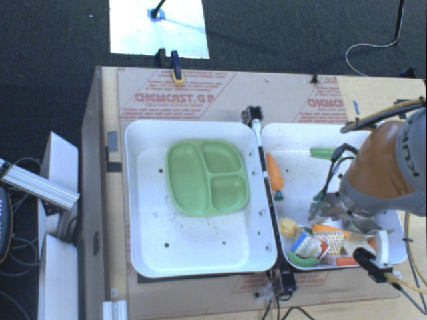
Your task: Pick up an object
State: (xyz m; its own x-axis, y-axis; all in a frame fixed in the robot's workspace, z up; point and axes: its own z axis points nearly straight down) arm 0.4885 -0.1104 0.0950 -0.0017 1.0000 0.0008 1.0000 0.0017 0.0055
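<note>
My pincer (325,211) hangs low in the right bin (293,145); I cannot tell its state. Toys crowd the near corner, so I should settle squarely over the orange piece (327,230) before pinching

Green divided plate (205,177) in left bin (150,245), arm (380,162) over right bin (293,142)

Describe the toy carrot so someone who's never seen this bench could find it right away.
Start at the right-hand white bin. Along its left wall, beside the divider between the two bins, lies the toy carrot. It is a slim orange taper with a green tip, lying alone, apart from the pile of toys at the bin's near end.
</note>
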